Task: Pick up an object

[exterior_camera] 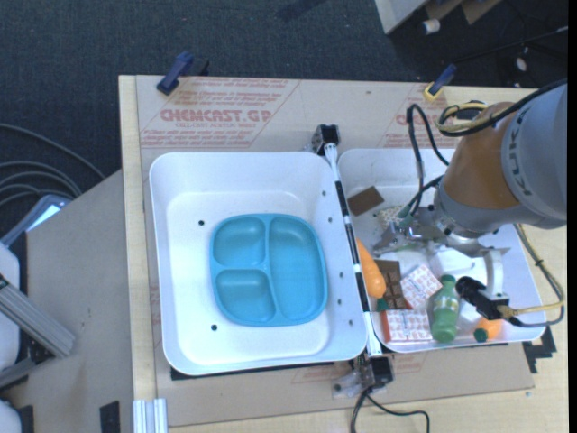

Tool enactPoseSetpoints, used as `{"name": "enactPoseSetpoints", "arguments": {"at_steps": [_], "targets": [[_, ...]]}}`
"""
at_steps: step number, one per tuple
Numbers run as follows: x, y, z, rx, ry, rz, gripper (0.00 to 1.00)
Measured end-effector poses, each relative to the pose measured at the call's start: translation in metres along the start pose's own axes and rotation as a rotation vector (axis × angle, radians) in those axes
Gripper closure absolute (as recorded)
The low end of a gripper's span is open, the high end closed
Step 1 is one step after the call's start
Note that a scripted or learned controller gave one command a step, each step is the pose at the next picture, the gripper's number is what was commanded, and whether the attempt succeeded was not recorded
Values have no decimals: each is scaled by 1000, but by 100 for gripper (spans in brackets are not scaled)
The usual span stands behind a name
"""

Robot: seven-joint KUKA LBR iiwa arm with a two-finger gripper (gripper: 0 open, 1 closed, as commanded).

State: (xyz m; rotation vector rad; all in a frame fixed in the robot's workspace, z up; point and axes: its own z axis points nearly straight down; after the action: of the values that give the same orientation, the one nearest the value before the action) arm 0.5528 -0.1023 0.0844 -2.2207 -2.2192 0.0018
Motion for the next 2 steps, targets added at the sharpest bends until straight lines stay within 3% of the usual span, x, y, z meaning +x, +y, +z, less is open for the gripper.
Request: {"name": "enactPoseSetpoints", "arguments": {"at_steps": [1, 2], "targets": [[-5, -56, 0, -1, 0, 0, 0], [-4, 13, -1, -3, 0, -1, 0]]}}
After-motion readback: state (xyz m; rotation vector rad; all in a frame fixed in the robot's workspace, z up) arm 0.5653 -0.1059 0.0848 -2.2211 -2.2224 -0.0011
